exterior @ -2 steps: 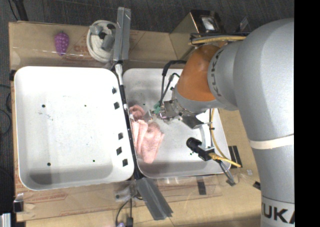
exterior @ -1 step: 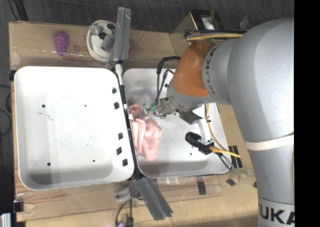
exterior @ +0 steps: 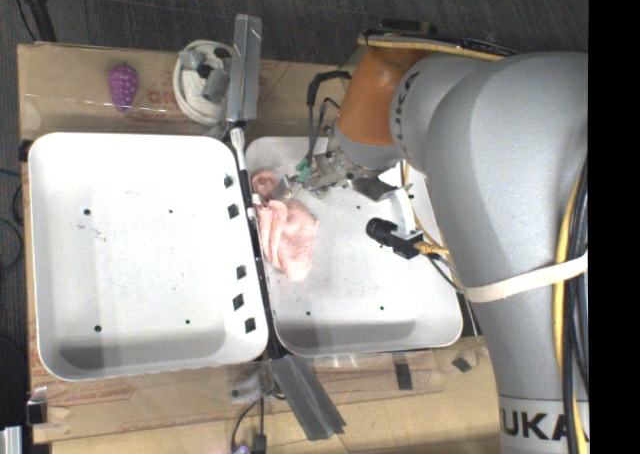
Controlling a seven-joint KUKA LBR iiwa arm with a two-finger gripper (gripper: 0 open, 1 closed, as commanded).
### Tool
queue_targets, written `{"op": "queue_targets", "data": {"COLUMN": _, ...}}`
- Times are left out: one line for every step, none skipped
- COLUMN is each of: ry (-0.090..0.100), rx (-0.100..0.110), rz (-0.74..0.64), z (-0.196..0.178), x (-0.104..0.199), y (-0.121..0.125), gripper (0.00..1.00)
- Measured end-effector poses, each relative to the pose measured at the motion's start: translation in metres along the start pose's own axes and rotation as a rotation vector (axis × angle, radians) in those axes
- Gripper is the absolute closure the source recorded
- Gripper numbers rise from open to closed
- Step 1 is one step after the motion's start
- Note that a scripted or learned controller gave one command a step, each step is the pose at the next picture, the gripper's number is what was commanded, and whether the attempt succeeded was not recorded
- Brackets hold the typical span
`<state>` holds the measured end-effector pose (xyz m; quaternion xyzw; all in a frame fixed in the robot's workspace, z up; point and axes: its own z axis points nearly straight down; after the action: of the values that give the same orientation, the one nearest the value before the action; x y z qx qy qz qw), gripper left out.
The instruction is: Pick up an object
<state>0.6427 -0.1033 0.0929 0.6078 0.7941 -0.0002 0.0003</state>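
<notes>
**Arm (exterior: 500, 142) bent low over the right bin (exterior: 350, 292)**

Reaching in from the right, its hand (exterior: 305, 175) sits in that bin's upper left corner, just beside the pink cloth (exterior: 287, 232) lying along the bin's left wall. Whether the hand is apart or together cannot be told.

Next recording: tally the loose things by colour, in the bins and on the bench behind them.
Pink: 1, crumpled cloth in the right bin
Purple: 1, small lump on the bench behind the left bin
White: 1, round thing on the bench
Total: 3
</notes>
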Motion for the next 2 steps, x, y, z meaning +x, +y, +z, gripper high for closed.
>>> {"op": "queue_targets", "data": {"ry": 0.001, "rx": 0.002, "rz": -0.048, "z": 0.0, "x": -0.004, "y": -0.039, "gripper": 0.0}}
{"op": "queue_targets", "data": {"ry": 0.0, "rx": 0.0, "rz": -0.127, "z": -0.087, "x": -0.015, "y": -0.013, "gripper": 0.0}}
